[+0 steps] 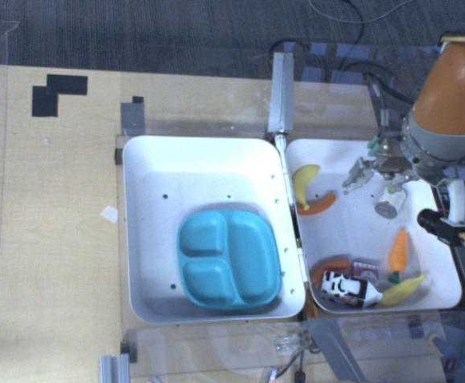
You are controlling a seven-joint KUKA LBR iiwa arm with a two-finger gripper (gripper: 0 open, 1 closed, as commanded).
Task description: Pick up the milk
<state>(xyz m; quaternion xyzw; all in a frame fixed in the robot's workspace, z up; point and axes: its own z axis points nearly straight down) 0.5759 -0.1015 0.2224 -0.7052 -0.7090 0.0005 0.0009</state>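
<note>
The milk, a small white carton with black cow patches [350, 288], lies on its side at the lower edge of the right-hand shallow white plastic bin [336, 170], toward the lower right of the frame. It sits tight among neighbours: an orange-red sausage-shaped toy [328, 266] just above its left end, a small dark red packet [365, 268] above it, and a yellow toy banana [401, 289] touching its right end.

The metal two-finger tool [380, 174] hangs over the upper part of that same bin, well apart from the carton. I cannot tell how it is set; the angle hides that.

The carton looks light and boxy, probably a hollow toy, with flat faces that should take a pinch without crushing if squeezed gently. Its smooth skin may slip. The best hold, I'd judge, is across its short width at mid-length, where the long sides are free, away from the banana.
</note>
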